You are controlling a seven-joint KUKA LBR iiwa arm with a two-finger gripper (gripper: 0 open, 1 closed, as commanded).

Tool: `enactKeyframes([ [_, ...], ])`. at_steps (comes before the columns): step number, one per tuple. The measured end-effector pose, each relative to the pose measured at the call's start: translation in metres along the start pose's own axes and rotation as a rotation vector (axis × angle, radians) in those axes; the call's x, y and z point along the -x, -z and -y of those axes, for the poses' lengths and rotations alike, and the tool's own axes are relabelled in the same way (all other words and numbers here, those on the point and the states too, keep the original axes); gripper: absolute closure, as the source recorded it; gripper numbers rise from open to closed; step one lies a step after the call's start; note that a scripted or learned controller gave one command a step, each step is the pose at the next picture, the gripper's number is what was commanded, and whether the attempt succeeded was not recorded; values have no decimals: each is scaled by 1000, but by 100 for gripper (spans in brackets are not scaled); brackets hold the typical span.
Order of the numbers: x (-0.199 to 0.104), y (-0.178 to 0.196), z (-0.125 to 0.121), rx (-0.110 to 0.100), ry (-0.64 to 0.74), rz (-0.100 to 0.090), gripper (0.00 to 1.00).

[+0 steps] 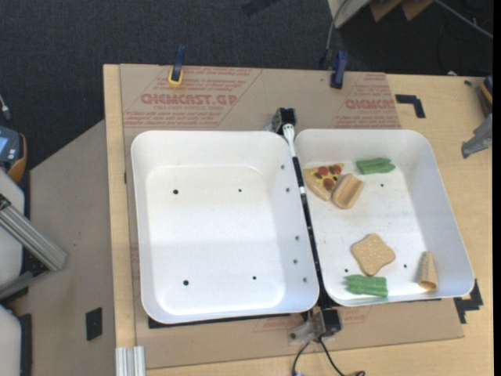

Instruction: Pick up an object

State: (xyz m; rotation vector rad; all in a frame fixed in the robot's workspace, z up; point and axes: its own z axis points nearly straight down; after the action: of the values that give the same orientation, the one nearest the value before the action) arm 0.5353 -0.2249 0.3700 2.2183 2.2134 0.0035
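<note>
The right bin (438, 202) holds several toy foods. A pizza slice (322, 178) lies at its upper left, touching a tan bread roll (347, 191). A green pod (375, 165) sits just right of them, near the far wall. Toward the front lie a tan toast slice (372, 254), another green pod (365, 286) and a small cone (427, 271) by the right wall. A grey piece of my gripper (477, 141) pokes in at the right edge, outside the bin and well away from every item.
The left bin (211, 225) shows only its white floor with a few dark holes. Both bins rest on a cardboard sheet (196, 92) held by a yellow clamp (177, 74) and a blue clamp (338, 69). A cable (313, 351) trails at the front.
</note>
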Motion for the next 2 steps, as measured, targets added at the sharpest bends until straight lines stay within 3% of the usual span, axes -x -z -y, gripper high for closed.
enactKeyframes([
  [1,0,45,20,1,1,1,0],
  [2,0,89,13,1,3,1,0],
])
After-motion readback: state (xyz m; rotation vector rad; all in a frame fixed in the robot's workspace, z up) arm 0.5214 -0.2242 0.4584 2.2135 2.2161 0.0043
